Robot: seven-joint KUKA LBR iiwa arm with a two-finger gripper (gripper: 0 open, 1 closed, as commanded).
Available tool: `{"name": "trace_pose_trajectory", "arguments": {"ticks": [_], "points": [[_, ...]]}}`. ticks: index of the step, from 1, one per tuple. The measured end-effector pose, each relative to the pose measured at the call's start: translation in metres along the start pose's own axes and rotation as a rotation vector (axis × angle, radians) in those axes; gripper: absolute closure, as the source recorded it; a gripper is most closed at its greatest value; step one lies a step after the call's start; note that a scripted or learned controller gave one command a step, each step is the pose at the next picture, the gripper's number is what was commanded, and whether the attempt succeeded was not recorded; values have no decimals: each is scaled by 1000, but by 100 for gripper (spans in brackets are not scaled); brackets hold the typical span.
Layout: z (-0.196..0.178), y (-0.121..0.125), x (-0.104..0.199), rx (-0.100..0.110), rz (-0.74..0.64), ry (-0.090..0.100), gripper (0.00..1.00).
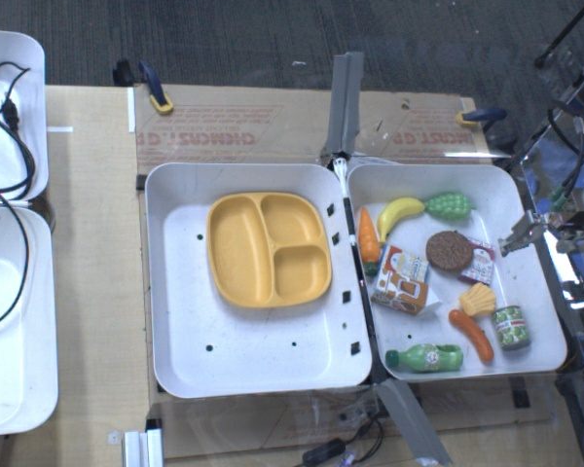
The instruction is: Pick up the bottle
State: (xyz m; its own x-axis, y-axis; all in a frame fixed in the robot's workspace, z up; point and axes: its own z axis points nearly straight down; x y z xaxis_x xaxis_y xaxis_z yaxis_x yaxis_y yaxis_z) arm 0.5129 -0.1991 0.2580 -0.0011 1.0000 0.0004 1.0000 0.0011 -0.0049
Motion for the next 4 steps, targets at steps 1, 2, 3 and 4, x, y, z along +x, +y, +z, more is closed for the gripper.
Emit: {"name": "trace_pose_trajectory", "arguments": {"ticks": [1,2,3,4], "points": [[55,120,41,-3,-183,-1,0],[149,144,51,-6,-252,-3,0],[167,128,70,-3,-408,-1,0],[144,117,9,-6,-525,-4,0]]}}
